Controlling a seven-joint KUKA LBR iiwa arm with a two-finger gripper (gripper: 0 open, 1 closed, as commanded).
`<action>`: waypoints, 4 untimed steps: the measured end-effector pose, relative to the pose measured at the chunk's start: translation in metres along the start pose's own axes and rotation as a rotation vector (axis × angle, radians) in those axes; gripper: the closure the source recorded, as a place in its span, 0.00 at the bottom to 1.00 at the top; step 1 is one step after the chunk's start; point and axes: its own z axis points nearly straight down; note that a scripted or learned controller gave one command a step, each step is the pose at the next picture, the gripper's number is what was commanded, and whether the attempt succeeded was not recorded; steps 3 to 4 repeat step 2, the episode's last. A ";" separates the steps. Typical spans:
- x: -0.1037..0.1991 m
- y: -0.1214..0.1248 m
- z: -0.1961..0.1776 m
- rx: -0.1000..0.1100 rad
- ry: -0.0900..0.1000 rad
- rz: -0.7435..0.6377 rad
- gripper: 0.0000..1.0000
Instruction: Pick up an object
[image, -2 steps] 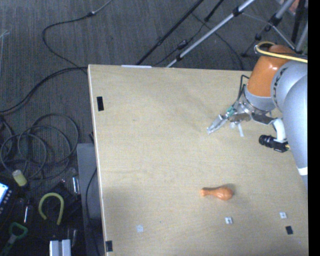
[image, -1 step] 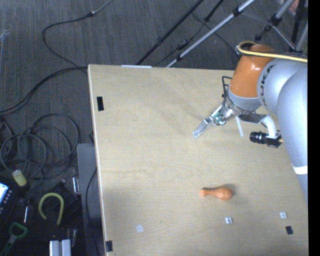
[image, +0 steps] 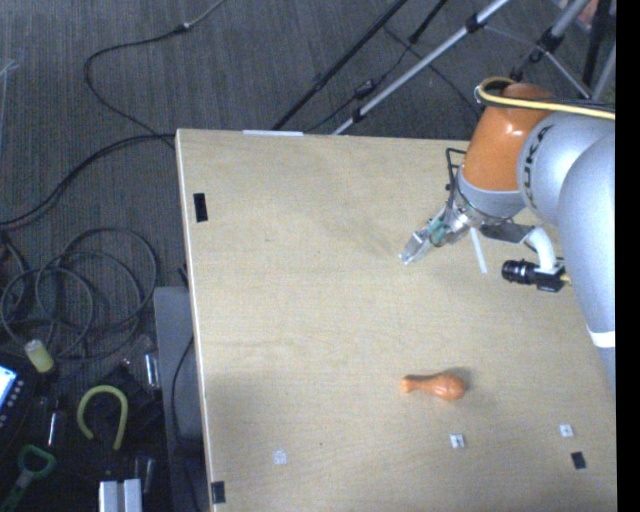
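The grey two-finger gripper (image: 412, 252) hangs above the tan wooden bench (image: 300, 330), grip state undeterminable, well apart from the orange pear-shaped object (image: 436, 386) near the front edge.

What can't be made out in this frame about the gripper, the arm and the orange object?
- Gripper: too small and blurred in the camera view to tell its state.
- Arm: cut off by the right edge; its base is out of frame.
- Orange object: pear-like shape, too small to identify; it lies on the bench, apart from the gripper.
- Small marks near the bench's front edge: too small to read.
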 end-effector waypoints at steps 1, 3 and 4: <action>0.016 0.009 -0.073 0.002 -0.001 0.220 1.00; -0.002 -0.002 -0.079 0.003 -0.003 0.060 1.00; -0.002 -0.002 -0.079 0.003 -0.003 0.060 1.00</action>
